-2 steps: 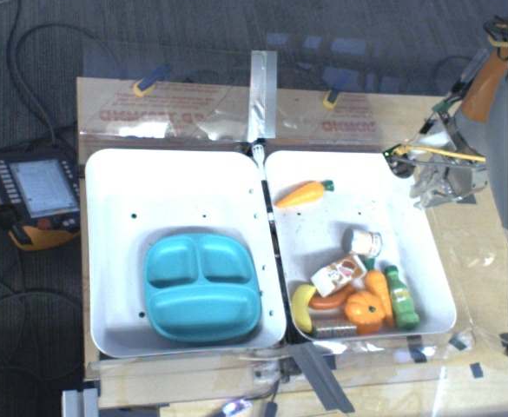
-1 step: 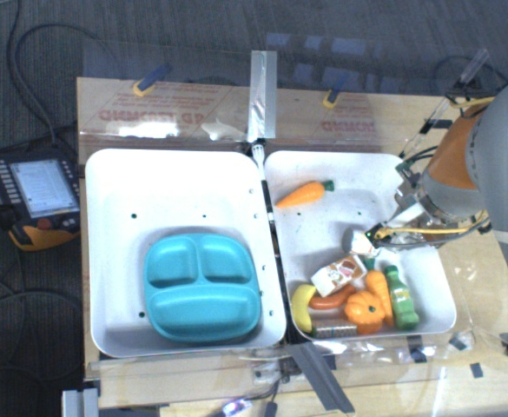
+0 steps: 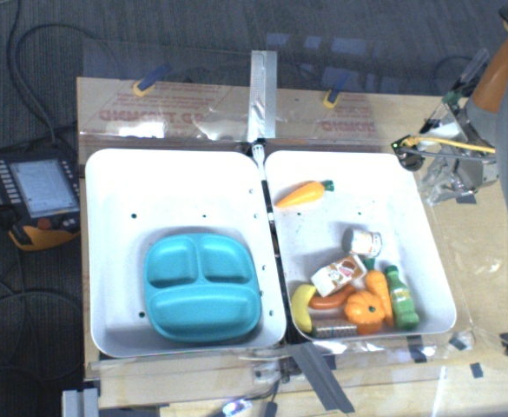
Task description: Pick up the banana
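The banana [image 3: 300, 307] is short and yellow. It lies at the front left corner of the right bin [image 3: 410, 224], against the wall that divides the two bins. A white carton [image 3: 339, 274] and a red sausage [image 3: 331, 302] crowd its right side. My gripper [image 3: 449, 181] hangs at the bin's back right corner, over the rim and the bench beside it, far from the banana. Nothing shows in its grasp.
The right bin also holds a carrot [image 3: 301, 194] at the back, a white can [image 3: 366, 243], an orange fruit [image 3: 364, 309], a green bottle [image 3: 401, 298] and a dark item [image 3: 328, 329]. A blue divided plate [image 3: 203, 285] sits in the left bin [image 3: 123, 198].
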Available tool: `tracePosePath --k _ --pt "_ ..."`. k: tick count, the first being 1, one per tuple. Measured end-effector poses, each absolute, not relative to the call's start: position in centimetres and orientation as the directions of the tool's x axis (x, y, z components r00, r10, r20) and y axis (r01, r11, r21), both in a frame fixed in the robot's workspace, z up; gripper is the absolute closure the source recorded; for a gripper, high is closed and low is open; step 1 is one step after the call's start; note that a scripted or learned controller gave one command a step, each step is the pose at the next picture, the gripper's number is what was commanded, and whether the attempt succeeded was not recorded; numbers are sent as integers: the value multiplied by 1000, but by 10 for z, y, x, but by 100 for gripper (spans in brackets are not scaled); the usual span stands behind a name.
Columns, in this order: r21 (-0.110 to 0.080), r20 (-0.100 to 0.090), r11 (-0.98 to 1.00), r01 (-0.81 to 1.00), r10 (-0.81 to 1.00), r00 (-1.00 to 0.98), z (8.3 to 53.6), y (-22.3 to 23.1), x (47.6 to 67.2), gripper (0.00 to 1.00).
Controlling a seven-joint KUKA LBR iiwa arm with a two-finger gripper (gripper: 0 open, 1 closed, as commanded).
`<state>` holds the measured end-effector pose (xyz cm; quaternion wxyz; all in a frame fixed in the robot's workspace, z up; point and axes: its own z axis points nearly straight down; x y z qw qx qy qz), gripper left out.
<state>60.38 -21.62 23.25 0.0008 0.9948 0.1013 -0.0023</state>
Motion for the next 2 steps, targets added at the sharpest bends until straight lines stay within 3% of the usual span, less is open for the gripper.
tracePosePath --k 1,2 --pt "-5 -6 -980 200 200 980 104 -222 512 100" --pt "-9 -10 -980 201 201 980 111 -221 512 100"
